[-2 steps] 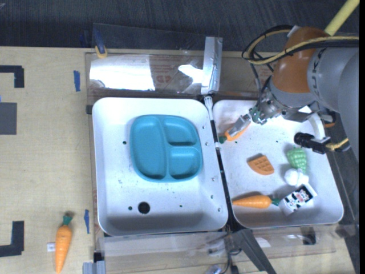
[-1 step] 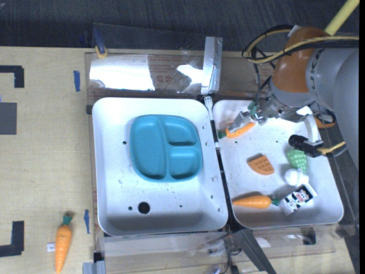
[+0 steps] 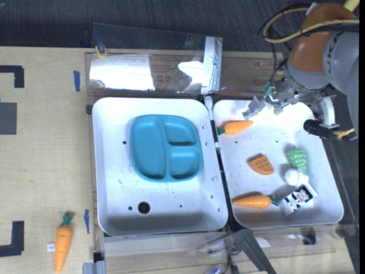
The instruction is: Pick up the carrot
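Down at the bench's near left corner, a toy carrot (image 3: 62,241) lies on the pale wood (image 3: 40,170), outside both bins. Two more carrots sit in the right bin (image 3: 328,210): one (image 3: 251,201) near its front, one (image 3: 236,127) at the back by the divider. Between them rests a ridged orange piece (image 3: 261,164); green (image 3: 296,156) and white (image 3: 299,197) items lie to the right. A blue divided tray (image 3: 166,147) occupies the left bin (image 3: 105,170). The gripper (image 3: 268,101) hovers over the right bin's rear edge; its jaws I cannot make out.

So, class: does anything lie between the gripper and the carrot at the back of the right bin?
Nothing visible. The gripper hangs just right of that carrot, with bare bin floor between them.
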